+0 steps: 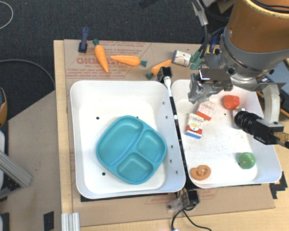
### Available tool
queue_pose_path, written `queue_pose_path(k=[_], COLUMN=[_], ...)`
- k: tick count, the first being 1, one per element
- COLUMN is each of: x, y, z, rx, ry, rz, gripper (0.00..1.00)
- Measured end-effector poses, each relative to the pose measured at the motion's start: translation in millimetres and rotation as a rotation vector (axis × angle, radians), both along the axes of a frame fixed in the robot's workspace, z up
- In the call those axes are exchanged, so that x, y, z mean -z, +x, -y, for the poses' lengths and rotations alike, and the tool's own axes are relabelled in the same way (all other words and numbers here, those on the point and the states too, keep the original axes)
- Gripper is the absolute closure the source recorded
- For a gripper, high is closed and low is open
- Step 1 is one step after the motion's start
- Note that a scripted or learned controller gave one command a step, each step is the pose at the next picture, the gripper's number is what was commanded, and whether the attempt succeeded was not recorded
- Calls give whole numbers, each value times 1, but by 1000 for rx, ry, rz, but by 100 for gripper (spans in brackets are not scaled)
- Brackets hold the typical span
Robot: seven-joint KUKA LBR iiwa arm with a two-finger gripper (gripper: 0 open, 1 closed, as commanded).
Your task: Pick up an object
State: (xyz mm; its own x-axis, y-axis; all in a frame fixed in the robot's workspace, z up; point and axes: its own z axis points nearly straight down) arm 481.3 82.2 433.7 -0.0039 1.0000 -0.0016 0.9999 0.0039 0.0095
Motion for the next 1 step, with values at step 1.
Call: queue_pose_path(k=[1], x=[124], y=[-4], z=[-96], rx=[-5], ry=[0], rz=[-24], gripper=[100])
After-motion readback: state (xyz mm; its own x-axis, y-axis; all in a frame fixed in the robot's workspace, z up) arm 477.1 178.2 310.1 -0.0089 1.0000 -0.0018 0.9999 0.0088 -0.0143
